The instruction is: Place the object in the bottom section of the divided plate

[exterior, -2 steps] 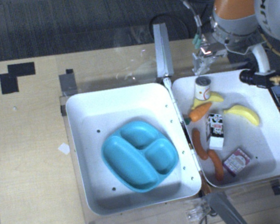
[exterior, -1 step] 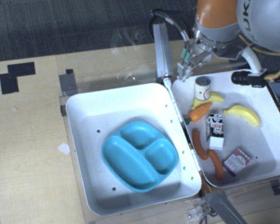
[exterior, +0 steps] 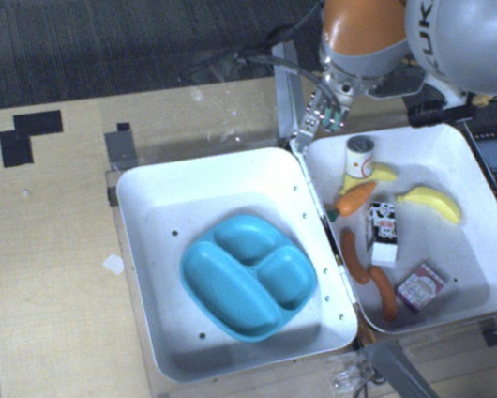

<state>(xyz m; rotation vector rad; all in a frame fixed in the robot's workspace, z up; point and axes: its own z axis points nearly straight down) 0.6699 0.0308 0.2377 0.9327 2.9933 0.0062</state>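
Tool (exterior: 323, 116) above right bin's (exterior: 491, 198) rear corner, divided plate (exterior: 248, 274) lying diagonally

Arm (exterior: 443, 6) enters from upper right, orange band above wrist; pincer (exterior: 322, 116) points down-left, raised.

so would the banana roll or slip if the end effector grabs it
The banana is curved, so it probably rocks or pivots rather than rolls. Its skin looks smooth and glossy, so it could slip between fingers. It lies apart from the other items, so a push would likely spin it.

The grey arm (exterior: 467, 7) bears the partly visible lettering "KUKA".
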